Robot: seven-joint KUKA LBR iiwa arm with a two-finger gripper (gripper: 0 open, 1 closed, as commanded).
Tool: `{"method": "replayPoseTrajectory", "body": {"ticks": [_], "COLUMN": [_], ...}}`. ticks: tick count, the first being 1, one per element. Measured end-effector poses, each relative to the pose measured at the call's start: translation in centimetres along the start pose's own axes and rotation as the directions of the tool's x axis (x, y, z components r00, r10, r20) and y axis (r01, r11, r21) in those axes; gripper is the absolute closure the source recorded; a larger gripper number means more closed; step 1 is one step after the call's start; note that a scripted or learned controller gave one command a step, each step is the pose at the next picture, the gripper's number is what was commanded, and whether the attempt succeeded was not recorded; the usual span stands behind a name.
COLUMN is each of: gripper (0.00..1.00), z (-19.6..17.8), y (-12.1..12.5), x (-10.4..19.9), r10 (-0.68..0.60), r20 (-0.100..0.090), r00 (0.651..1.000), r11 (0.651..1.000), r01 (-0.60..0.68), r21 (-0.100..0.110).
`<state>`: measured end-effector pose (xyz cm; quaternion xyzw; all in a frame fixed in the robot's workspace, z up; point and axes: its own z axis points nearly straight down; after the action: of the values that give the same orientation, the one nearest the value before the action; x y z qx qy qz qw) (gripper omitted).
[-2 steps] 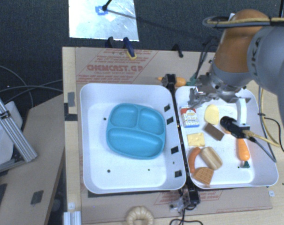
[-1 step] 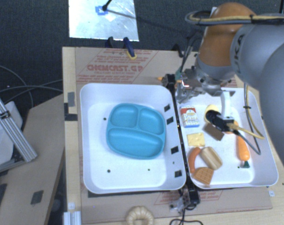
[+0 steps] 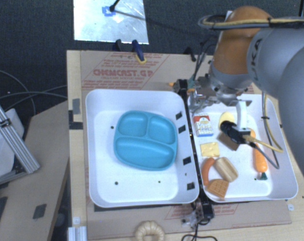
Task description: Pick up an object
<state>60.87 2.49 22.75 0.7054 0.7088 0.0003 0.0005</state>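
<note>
The big grey arm (image 3: 272, 49) reaches in from the right and bends down over the far end of the right bin (image 3: 282, 179). I think it does this because all the small toys are in that bin. The left bin (image 3: 101, 185) sits just beside it and holds one blue plate (image 3: 145, 139). The plate lies flat in the middle and nothing is on it. It looks wide and low, so I think it would be hard to pinch. The gripper (image 3: 198, 102) hangs at the far left corner of the right bin, close to the wall between the bins. It is too hard to see whether it is spread wide or pinched together, and I see nothing held in it. The toy food lies loose on the bin floor, so any piece could be the thing to pick. The carrot (image 3: 260, 159) lies near the right side. The bread (image 3: 225, 168) touches the sausage (image 3: 207, 168), and the waffle (image 3: 218, 188) sits just below them at the near edge. The small box (image 3: 203, 125) is the closest toy to the gripper, so I guess it is the one to grab. The cheese (image 3: 209, 149) lies just below the box.
</note>
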Motion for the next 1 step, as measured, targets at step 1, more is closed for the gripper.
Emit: {"method": "replayPoseTrajectory", "body": {"ticks": [1], "gripper": [1.0], "z": [0.65], "y": [1.24], "x": [-1.11], "r10": [0.005], "r20": [0.0], "r00": [1.0], "r11": [1.0], "r01": [-0.005], "r21": [-0.001]}}
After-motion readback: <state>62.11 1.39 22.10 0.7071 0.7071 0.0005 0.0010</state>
